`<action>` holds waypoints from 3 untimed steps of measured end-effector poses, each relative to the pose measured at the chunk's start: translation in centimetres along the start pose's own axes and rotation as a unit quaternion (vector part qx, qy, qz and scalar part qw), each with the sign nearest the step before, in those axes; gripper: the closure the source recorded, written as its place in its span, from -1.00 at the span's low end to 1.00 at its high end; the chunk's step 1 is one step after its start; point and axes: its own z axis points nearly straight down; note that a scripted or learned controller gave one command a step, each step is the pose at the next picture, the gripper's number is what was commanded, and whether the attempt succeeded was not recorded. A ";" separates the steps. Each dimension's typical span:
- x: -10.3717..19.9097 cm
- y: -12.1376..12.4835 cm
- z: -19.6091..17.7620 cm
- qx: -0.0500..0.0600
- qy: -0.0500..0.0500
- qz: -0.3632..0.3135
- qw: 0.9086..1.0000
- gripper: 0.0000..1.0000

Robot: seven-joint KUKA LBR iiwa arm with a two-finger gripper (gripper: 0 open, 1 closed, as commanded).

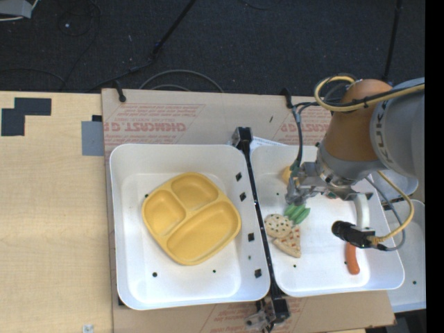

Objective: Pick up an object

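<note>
Gripper (300,198) is low in the right bin (388,272), directly over a green toy (299,214); jaw opening cannot be made out. The cookie (279,225) and pizza slice (292,242) lie just nearer.

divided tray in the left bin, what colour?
Plain yellow, no pattern. The divided tray shows clearly in the camera view, lying in the left bin.

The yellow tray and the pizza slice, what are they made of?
The yellow tray looks like hard plastic: one even colour, smooth, a soft shine, three moulded sections. The pizza slice looks like a toy, probably plastic or rubber. Its dots look painted on, but it is too small to be sure. Both lie in white bins that also look like smooth plastic.
</note>
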 end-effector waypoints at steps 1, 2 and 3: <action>-0.4 0.7 -4.6 -0.003 -0.001 -0.002 1.000 1.00; -0.5 0.8 -9.4 -0.004 -0.001 -0.002 1.000 1.00; 5.4 0.1 -8.3 -0.001 0.001 -0.004 1.000 1.00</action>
